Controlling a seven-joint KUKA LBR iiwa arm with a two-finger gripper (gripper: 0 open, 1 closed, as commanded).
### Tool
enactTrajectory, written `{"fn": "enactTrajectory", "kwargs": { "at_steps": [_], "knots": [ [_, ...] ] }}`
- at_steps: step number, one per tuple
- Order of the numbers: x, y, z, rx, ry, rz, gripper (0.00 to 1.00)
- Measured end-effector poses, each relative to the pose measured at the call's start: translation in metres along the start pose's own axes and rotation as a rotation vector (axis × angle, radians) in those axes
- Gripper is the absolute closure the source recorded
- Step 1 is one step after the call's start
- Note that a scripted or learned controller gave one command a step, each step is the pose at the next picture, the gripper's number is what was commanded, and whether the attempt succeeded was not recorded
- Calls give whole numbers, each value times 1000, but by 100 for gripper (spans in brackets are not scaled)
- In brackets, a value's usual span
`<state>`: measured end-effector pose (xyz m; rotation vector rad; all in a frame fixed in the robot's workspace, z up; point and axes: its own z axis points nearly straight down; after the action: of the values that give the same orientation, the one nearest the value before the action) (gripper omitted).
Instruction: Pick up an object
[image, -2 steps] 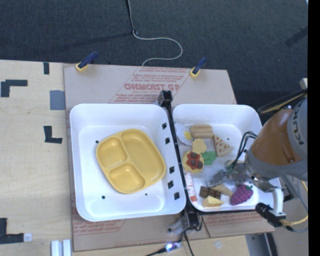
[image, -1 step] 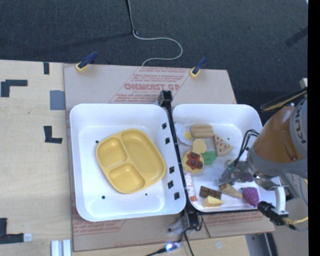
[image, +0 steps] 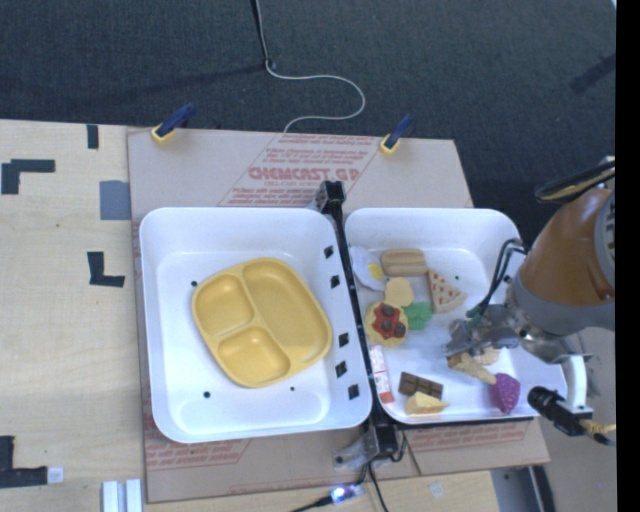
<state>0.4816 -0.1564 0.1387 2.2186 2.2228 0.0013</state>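
Reaching low into the right bin (image: 500, 232), the gripper (image: 478, 345) sits amid toy food, grip state unclear, tan piece (image: 478, 372) just below it, purple grapes (image: 505, 392) beyond; next comes a firm close and lift.

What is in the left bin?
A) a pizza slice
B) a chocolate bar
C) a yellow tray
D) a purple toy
C: the yellow tray lies alone in the left bin; the small toy foods are all in the right bin.
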Motion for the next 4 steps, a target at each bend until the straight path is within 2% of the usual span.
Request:
{"fn": "enactTrajectory", "kwargs": {
  "at_steps": [1, 2, 3, 4],
  "knots": [
    [3, -1, -62, -2, -1, 0, 100],
    [3, -1, -87, 0, 0, 0, 100],
    [52, 26, -77, 3, 1, -4, 100],
    [104, 52, -89, 1, 2, -6, 100]
  ]
}}
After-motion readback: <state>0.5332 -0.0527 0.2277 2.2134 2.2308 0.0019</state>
